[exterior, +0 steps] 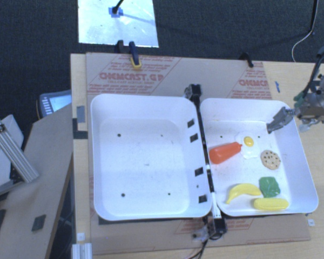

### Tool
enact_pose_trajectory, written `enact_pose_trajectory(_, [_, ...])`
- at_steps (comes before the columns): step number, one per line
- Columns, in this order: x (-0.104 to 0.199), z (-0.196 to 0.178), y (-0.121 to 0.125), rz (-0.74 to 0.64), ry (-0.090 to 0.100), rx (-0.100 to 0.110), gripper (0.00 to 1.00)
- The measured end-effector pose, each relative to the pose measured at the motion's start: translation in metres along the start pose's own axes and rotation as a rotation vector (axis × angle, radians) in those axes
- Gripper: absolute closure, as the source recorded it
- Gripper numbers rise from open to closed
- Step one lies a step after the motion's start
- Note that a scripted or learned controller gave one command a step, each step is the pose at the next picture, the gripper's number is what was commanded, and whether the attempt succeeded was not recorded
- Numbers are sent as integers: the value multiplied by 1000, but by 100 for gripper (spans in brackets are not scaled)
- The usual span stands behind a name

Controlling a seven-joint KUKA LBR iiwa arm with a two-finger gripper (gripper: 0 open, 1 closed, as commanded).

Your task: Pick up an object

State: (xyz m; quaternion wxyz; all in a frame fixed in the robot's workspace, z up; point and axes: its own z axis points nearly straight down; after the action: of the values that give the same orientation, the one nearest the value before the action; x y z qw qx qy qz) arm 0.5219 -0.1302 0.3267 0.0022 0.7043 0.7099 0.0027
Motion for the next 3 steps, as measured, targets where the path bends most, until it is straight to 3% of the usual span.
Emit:
enact_pose_trajectory(1, [32, -116, -34, 0, -2, -9, 0])
enact_pose_trajectory(2, [30, -120, -33, -1, -3, -2, 100])
enact_pose_trajectory(3, [120, -144, -33, -5, 1, 2, 100])
